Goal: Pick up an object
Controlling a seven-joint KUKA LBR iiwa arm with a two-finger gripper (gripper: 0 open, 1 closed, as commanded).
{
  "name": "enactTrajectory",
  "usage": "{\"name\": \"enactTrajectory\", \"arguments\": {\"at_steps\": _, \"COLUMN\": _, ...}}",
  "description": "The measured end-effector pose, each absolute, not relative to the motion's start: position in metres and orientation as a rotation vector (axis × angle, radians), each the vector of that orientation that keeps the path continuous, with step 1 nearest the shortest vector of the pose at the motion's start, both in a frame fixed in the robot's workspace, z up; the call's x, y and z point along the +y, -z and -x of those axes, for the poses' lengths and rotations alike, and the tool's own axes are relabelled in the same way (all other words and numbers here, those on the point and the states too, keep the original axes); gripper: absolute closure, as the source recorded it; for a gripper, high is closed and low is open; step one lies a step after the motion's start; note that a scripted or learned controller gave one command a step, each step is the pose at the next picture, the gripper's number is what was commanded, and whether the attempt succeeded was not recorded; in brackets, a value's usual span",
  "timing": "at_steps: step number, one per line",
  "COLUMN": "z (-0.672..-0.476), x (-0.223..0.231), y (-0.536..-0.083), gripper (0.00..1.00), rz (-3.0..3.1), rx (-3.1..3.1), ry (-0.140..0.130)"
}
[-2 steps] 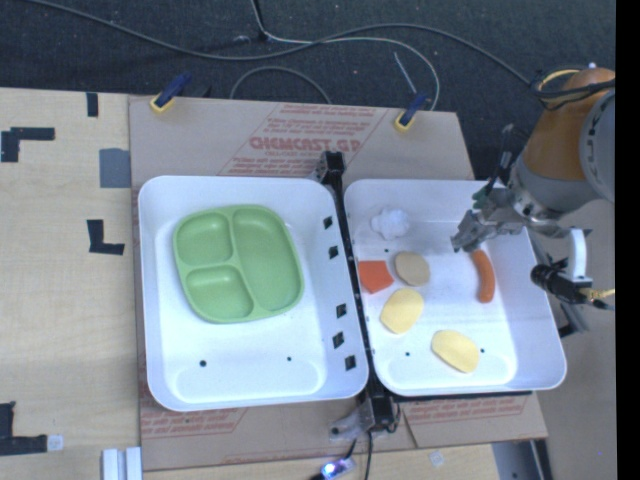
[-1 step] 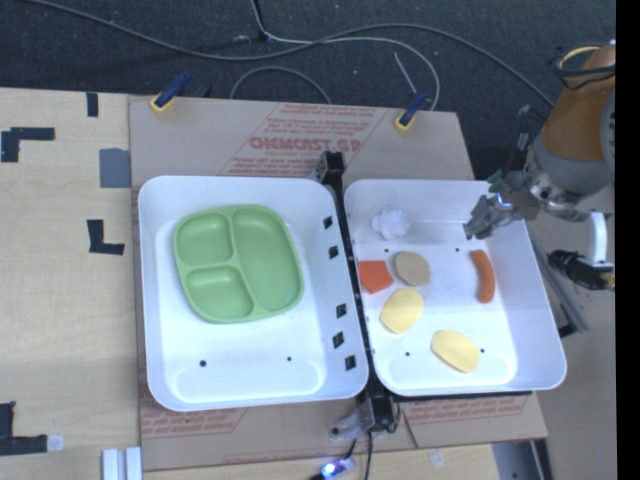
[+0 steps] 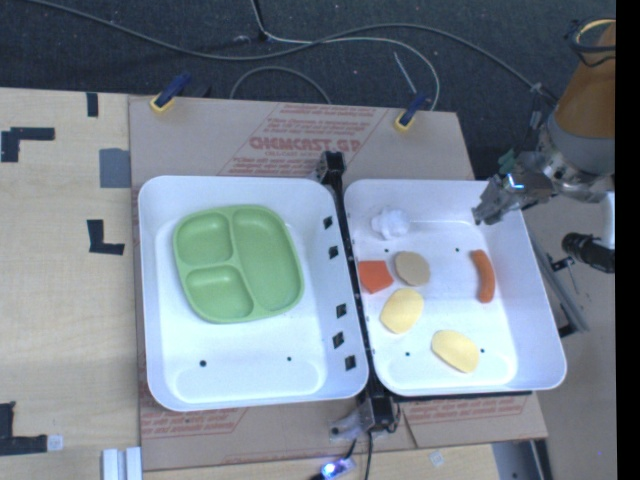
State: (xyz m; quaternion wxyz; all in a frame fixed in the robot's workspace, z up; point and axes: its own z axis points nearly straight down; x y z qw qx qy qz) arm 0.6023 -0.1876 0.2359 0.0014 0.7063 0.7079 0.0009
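The gripper [image 3: 497,204] hangs over the top right rim of the right bin [image 3: 530,368], with nothing between its fingers; whether they are spread I cannot tell. Below it lie a sausage [image 3: 484,275], a tan disc [image 3: 411,268], an orange block [image 3: 375,276], two yellow pieces [image 3: 402,311] [image 3: 455,350] and a white lump [image 3: 391,224], well apart. The left bin [image 3: 240,383] holds a green divided plate [image 3: 238,263].

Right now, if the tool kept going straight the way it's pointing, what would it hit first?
The tool hangs at the right bin's upper right rim, pointing down and left. It would probably meet bare bin floor first, just above the orange sausage; depth is hard to judge.
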Motion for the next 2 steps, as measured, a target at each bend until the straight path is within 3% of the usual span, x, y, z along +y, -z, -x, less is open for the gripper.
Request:
{"name": "enactTrajectory", "arguments": {"at_steps": 1, "z": -0.603, "x": -0.187, "y": -0.278, "gripper": 1.00, "rz": -2.217, "rx": 2.221, "ry": -0.003}}
{"name": "enactTrajectory", "arguments": {"at_steps": 2, "z": -0.603, "x": -0.135, "y": -0.275, "gripper": 1.00, "rz": -2.216, "rx": 2.229, "ry": 0.001}}
